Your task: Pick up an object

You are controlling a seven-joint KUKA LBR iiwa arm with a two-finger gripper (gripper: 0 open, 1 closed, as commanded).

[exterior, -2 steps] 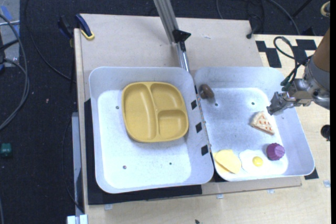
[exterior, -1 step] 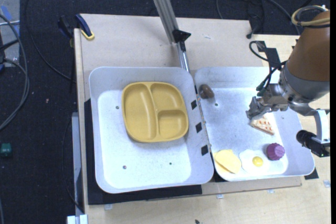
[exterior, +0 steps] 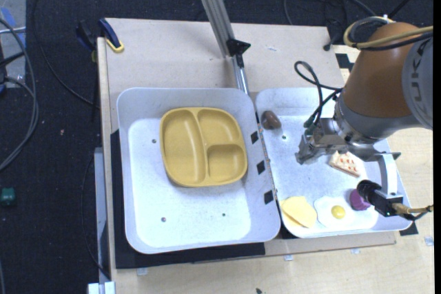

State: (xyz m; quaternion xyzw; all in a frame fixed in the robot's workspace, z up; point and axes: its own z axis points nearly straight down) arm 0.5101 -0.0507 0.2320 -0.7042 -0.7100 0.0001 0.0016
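Gripper (exterior: pixel 311 151) low in the right bin (exterior: pixel 296 186); finger state cannot be told. Pizza slice (exterior: pixel 345 163), the nearest of several candidates, lies just beside it toward the bin's right wall.

purple object (exterior: pixel 357 200) partly hidden, arm (exterior: pixel 386 86) cropped right

Yellow divided plate (exterior: pixel 203 147), white bins (exterior: pixel 138 217), purple toy (exterior: pixel 357 200).

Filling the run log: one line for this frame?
arm over right bin | gripper beside pizza slice | nothing visibly held | tray in left bin
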